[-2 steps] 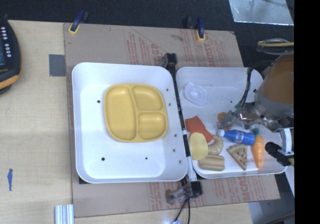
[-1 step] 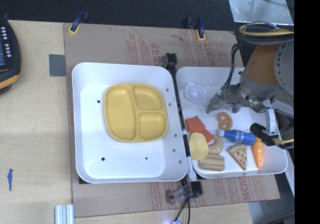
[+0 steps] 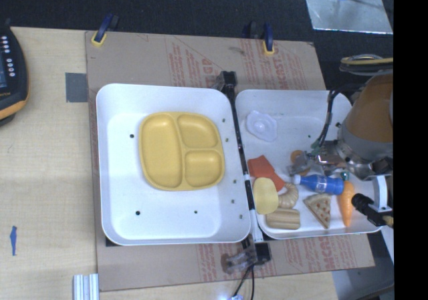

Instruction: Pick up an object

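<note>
Nearest, tan wooden cylinder (image 3: 281,220): light, rigid (grasp across its middle); my gripper (image 3: 314,158), its state I cannot tell.

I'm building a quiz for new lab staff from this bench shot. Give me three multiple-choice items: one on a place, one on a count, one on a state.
1. Where does the yellow divided tray lie?
A. In the left bin
B. In the right bin
C. On the cardboard beside the bins

2. How many compartments does the tray have?
A. Two
B. Three
C. Five

3. How does the blue bottle rest?
A. Standing upright
B. On its side in the right bin
C. Hanging over the bin's rim

Answers:
1 A: the tray sits near the middle of the left bin's floor.
2 B: one long section at the left and two smaller ones at the right.
3 B: it lies lengthwise among the food items, below the hand, next to the orange carrot.
</note>
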Robot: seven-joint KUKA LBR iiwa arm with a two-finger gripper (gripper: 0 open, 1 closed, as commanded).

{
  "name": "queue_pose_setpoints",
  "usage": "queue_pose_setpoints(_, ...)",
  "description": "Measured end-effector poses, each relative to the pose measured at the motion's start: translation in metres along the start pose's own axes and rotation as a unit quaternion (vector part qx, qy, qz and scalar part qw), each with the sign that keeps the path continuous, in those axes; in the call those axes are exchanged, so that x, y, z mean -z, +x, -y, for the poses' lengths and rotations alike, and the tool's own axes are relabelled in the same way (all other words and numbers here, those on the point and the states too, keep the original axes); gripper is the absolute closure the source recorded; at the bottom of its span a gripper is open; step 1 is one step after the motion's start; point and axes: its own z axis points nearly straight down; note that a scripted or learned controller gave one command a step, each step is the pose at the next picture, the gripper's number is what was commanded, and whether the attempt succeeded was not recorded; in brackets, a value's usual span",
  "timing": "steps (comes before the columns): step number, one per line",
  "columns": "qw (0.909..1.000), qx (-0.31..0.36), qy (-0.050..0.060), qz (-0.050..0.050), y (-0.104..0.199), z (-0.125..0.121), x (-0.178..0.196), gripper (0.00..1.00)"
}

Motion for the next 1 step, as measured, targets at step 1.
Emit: queue_pose_setpoints(1,1.0000,0.003,-0.005,0.000,0.0123,-0.0537,0.0017,0.00)
